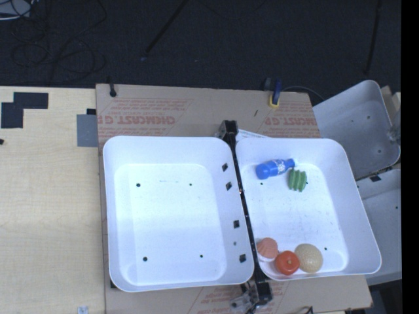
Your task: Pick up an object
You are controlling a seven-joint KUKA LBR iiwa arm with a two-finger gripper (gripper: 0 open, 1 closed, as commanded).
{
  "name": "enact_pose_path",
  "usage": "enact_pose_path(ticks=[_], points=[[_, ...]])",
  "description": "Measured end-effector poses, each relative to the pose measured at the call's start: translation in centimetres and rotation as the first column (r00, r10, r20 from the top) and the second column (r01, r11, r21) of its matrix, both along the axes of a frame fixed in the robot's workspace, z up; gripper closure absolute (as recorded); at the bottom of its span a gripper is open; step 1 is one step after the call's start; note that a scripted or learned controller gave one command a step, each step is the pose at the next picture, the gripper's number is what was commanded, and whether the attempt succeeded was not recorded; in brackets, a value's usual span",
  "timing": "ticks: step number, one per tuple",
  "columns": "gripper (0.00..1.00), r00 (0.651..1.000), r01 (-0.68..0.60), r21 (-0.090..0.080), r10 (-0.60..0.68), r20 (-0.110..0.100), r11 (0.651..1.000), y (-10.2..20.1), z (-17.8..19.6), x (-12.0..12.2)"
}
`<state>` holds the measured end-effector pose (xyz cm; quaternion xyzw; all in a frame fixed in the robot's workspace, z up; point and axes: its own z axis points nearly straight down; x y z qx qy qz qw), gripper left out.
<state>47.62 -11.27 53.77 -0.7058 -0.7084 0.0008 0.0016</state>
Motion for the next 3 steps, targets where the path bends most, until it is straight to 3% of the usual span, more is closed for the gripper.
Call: enact_pose_path(ticks=[3], points=[[1.0, 1.0, 0.0, 0.0, 0.0, -0.003, 1.0, 9.8, 0.0, 0.0]])
